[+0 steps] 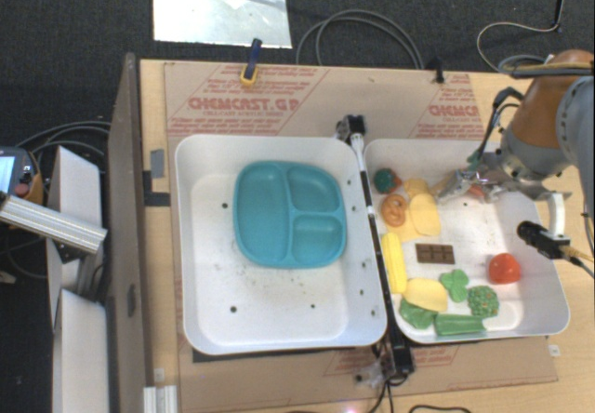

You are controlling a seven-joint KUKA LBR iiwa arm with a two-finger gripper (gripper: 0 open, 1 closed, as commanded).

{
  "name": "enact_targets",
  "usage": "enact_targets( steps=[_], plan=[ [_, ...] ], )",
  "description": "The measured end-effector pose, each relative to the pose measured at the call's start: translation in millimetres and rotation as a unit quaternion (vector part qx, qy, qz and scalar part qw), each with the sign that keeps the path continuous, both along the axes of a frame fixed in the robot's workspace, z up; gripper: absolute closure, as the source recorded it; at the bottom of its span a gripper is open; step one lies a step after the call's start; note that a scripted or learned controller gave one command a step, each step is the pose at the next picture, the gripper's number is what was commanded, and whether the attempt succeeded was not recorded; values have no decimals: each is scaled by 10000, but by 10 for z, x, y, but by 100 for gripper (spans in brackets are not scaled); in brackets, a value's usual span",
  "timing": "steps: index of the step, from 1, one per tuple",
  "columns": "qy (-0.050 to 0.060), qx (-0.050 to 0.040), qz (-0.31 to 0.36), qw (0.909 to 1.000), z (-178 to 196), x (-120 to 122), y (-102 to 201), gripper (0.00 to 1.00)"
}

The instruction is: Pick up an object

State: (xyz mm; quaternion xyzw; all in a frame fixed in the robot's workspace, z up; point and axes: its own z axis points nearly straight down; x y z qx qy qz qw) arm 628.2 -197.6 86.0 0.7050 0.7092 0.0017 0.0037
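My gripper (pixel 458 185) hangs over the far part of the right bin (pixel 544 323), with the grey and orange arm behind it at the right edge. Just left of it lie a pale yellow piece (pixel 425 213), an orange ring-shaped piece (pixel 395 208) and a dark green ball (pixel 384 180). Nearer the front sit a brown chocolate bar (pixel 434 254), a red tomato (pixel 503 268), a yellow corn cob (pixel 394 262), a yellow lemon slice (pixel 424 292), a green broccoli (pixel 482 300) and a green cucumber (pixel 456 325). Nothing is seen held in the gripper.
A teal divided plate (pixel 288 214) lies in the left bin (pixel 209 309). A ridge (pixel 369 225) separates the two bins. Both bins stand on a cardboard sheet (pixel 279 99). Bare white floor shows in the right bin around its middle right.
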Motion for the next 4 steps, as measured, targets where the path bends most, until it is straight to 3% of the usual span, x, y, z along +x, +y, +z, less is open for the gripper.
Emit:
enact_targets(
  steps=[1, 2, 3, 4],
  plan=[
    [11, 4, 0, 10000, 1, 215, -89, 0],
    [23, -14, 14, 10000, 104, 201, -97, 100],
    [40, 15, -32, 10000, -17, -331, -92, 100],
    [17, 15, -1, 10000, 882, -665, 316, 100]
  ],
)
